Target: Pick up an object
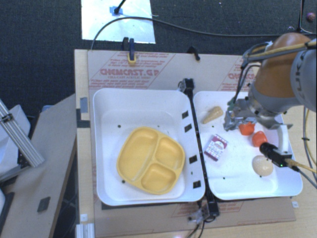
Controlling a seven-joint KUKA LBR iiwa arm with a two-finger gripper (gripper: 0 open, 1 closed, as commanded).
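Pincer (231, 123): low over the right bin (292, 185), in its upper middle part; whether it is open or closed I cannot tell.
Orange object (246, 129): just beside the pincer, on the side toward the arm (277, 73); touching or not, unclear.
Second orange object (258, 138): a little further from the pincer, near the first one.
Tan wedge (212, 114): near the pincer, on the side toward the left bin (106, 133).
Small purple packet (216, 147): below the pincer in the view, apart from it.
Cream ball (262, 165): well apart from the pincer, toward the near corner of the right bin.
Yellow divided tray (151, 159): well apart from the pincer, lying flat in the left bin.
Tabletop (148, 66): carries both bins side by side.
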